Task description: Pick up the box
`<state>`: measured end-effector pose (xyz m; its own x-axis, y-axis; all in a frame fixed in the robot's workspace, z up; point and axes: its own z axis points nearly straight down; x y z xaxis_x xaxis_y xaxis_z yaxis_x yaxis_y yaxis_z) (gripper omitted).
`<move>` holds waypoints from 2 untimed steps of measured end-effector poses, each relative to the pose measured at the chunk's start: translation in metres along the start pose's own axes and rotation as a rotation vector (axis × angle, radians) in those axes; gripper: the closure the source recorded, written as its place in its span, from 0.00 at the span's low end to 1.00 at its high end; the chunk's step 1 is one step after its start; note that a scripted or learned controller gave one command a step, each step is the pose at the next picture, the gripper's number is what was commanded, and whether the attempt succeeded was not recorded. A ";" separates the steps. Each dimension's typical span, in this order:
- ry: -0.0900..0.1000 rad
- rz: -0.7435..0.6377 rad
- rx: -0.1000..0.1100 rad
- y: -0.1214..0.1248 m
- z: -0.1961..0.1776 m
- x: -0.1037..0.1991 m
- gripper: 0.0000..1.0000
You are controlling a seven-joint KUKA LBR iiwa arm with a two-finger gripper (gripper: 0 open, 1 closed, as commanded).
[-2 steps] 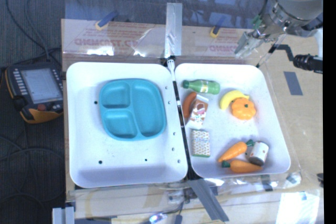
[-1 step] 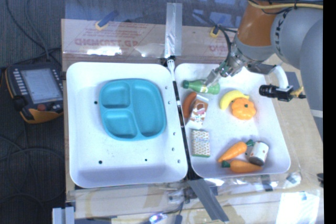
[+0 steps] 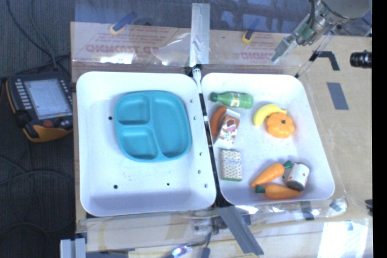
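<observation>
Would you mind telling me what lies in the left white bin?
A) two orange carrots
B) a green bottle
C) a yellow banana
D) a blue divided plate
D: the blue three-compartment plastic plate sits alone in the left shallow white bin, while the bottle, carrots and banana all lie in the right shallow white bin.

**Colours in the two bins**

Both bins [image 3: 91, 190] are white. The divided plate [image 3: 151, 125] is plain turquoise. The bottle [image 3: 231, 99] is green, the banana [image 3: 266, 112] yellow, the fruit [image 3: 280, 125] orange, both carrots [image 3: 268, 174] orange. The box [image 3: 230, 165] shows a fine green-and-white check.
</observation>
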<state>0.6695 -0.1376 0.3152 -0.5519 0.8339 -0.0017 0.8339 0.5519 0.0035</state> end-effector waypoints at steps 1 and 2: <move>0.000 -0.009 0.001 -0.012 -0.120 0.007 1.00; -0.001 -0.010 -0.002 -0.010 -0.129 0.007 1.00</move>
<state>0.6566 -0.1370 0.4441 -0.5605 0.8281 -0.0024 0.8281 0.5605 0.0050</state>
